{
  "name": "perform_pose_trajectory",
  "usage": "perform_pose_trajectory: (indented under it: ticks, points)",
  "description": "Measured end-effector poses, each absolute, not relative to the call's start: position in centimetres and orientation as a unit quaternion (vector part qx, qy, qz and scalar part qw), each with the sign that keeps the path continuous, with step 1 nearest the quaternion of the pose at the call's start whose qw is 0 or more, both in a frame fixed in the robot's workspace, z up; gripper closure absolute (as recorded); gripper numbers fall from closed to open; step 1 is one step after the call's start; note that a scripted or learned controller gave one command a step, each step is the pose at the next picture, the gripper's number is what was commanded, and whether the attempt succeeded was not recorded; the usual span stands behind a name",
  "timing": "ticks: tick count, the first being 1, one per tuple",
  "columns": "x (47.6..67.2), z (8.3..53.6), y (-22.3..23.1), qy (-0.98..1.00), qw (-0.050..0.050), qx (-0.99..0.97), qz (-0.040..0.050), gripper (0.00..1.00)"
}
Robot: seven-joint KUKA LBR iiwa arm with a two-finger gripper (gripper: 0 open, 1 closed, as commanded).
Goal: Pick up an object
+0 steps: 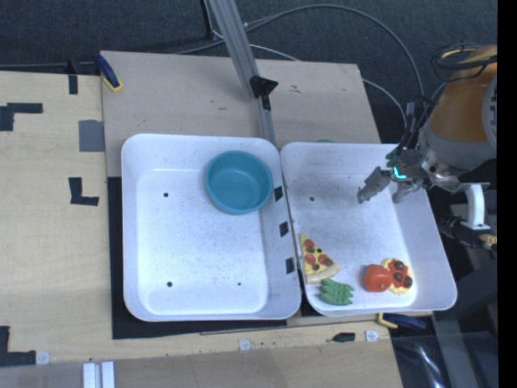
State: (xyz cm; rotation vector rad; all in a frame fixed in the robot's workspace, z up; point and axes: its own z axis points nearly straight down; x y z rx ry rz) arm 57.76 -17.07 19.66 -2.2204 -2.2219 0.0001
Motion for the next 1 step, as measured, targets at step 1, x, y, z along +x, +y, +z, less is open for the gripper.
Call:
perform_pose_trajectory:
  ticks: [1]
  points:
    - [57.76, 19.66, -17.07, -0.707, 0.000, -0.707, 0.0001, 0.00]
